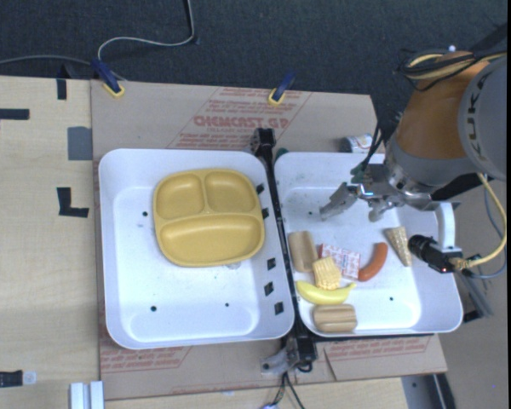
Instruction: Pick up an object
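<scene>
Over the upper part of the right bin (434,313), the gripper (358,201) hangs with fingers spread wide, holding nothing. A clean pick likely means dropping squarely over the sausage (374,262), lower centre, apart from the crowded banana (322,293) and bin walls.

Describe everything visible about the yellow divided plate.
The yellow divided plate is a matte mustard-yellow tray, plastic by its look, with rounded corners and three compartments: two smaller ones at the far side and one long one nearer the camera. It lies flat, right way up, in the left white bin, near its far right corner.
</scene>
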### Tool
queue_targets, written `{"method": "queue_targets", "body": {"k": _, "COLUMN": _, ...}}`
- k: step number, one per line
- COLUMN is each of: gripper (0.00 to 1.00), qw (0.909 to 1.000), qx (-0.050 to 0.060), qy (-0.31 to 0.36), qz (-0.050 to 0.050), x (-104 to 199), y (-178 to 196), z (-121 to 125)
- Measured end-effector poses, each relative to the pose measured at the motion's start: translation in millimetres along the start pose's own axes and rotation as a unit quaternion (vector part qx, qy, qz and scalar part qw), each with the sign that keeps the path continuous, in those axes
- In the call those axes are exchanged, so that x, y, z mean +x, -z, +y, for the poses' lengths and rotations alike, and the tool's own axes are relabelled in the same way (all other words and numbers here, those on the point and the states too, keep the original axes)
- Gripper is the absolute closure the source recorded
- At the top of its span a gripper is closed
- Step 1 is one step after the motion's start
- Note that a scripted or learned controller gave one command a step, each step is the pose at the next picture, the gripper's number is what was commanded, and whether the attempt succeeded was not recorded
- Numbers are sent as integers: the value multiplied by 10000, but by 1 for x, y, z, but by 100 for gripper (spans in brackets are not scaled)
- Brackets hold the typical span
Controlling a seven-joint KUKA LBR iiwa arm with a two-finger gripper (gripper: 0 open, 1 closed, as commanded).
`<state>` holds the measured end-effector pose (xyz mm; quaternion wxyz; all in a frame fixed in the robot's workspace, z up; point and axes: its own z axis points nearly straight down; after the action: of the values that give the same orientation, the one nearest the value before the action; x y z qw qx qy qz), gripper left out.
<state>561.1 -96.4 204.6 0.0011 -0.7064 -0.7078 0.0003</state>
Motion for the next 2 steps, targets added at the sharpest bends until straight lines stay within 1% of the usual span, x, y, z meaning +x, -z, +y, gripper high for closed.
{"method": "queue_targets", "body": {"k": 1, "gripper": 0, "qw": 10000, "qx": -36, "qy": -3, "qz": -15, "x": -33, "y": -118, "z": 42}}
{"method": "queue_targets", "body": {"k": 2, "gripper": 0, "qw": 10000, "qx": -32, "qy": 4, "qz": -16, "x": -48, "y": -118, "z": 109}}
